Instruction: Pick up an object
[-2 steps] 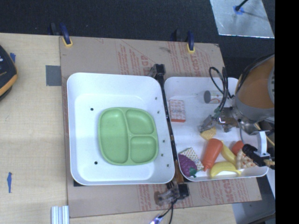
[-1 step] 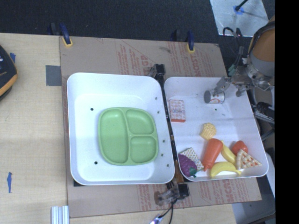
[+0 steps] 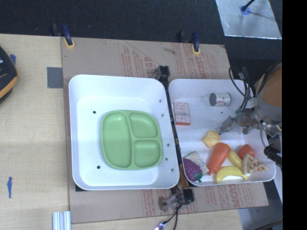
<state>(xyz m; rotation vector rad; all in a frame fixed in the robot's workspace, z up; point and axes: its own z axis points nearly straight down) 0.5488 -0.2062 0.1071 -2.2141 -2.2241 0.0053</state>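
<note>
Just below-left of the hand lies the yellow toy.

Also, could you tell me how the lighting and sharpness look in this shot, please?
Camera view: lighting is soft and even, with faint shadows inside the left bin around the green plate; the white bins look bright, nearly washed out; the arm at the right edge is blurry; the toy food is soft in detail.

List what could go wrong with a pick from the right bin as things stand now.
1. The toys lie bunched in the near corner: the carrot, banana and pizza slice touch, so the gripper may nudge or lift the wrong one.
2. The small can lies on its side and could roll away.
</note>
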